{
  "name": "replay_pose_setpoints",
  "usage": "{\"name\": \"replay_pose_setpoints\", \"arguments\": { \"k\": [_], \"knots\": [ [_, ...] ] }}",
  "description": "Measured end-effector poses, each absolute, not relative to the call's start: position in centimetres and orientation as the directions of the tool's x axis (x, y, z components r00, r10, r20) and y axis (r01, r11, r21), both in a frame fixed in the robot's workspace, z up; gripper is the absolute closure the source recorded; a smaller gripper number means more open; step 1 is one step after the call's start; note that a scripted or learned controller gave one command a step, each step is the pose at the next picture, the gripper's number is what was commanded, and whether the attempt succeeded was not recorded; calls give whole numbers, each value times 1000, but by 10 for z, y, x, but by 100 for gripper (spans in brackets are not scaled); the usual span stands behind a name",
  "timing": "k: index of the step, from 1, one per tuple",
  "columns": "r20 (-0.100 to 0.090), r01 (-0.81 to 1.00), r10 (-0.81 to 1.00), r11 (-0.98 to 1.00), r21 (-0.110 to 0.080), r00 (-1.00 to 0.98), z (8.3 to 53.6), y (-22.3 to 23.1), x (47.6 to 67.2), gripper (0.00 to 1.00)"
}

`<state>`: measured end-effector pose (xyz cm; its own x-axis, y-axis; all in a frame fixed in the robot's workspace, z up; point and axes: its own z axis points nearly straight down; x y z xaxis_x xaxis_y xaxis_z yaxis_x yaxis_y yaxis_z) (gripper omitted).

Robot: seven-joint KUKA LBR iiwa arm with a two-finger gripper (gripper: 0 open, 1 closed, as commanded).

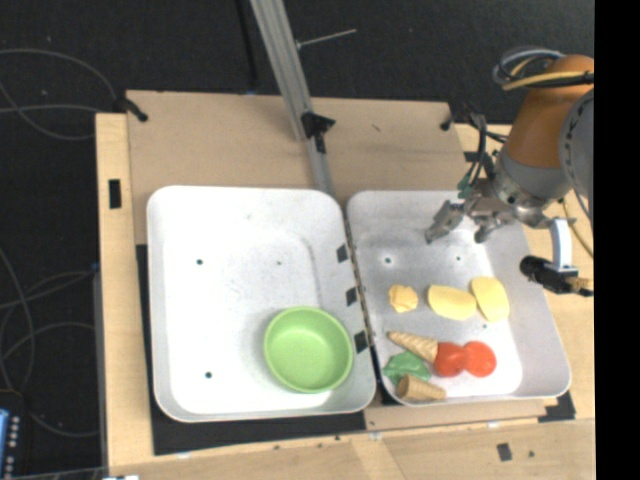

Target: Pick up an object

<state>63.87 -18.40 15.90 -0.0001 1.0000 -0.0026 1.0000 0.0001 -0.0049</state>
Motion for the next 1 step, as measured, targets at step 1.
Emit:
{"name": "replay_pose_setpoints", "arguments": {
  "k": [1],
  "knots": [
    [-3, 1000, 1000, -2, -4, 2, 106, -186, 637, 0]
  ]
}}
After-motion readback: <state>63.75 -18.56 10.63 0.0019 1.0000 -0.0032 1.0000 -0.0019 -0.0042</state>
